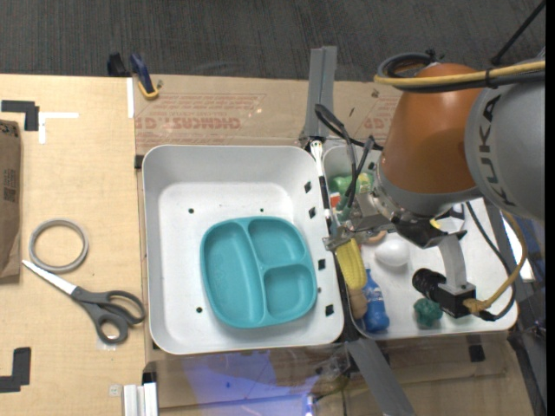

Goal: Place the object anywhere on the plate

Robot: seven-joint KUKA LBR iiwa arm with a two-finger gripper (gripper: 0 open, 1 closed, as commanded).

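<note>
A teal plate [258,271] with three compartments lies in the left white bin [173,232], nothing on it. The right bin [486,319] holds a yellow corn cob [350,263], a blue object [375,306], a white ball [393,254], a small dark green piece [427,312] and a green object [342,183] near its far left corner. My gripper [349,226] hangs low over the left side of the right bin, just above the far end of the corn cob. The orange-banded wrist hides much of that bin.
On the wooden bench left of the bins lie grey-handled scissors [91,302] and a roll of tape [59,243]. A grey post [322,85] stands behind the wall between the bins. Cables run around the wrist.
</note>
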